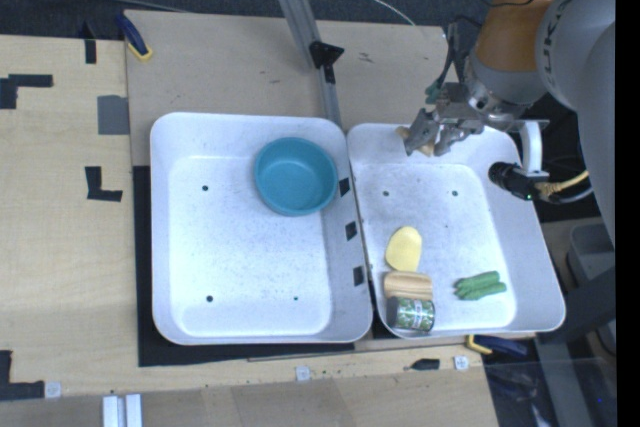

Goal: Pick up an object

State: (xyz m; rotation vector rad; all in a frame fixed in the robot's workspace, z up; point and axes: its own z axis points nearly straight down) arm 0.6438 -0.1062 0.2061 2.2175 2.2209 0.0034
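The gripper hangs over the far rim of the right bin, and its fingertips merge into a dark, blurred cluster; something pale tan shows among them, but whether that is a held item or part of the tool cannot be told, nor whether the fingers are spread or pressed together. The arm above it is cut off at the right edge, its orange band wrapped by dark cables that cover part of the wrist.

The objects to pick lie well away from the gripper, gathered at the near end of the right bin: a yellow rounded piece, just below it a tan wooden block touching a green-labelled can lying on its side against the near rim, and a small green pod-like item apart to their right; its exact kind is too small to make out.

In the left bin a blue bowl sits upright near the far right corner. A grey metal pole slants down from the top and ends at the gap between the two bins, crossing the bench beyond them. Black tape marks dot the bench at left
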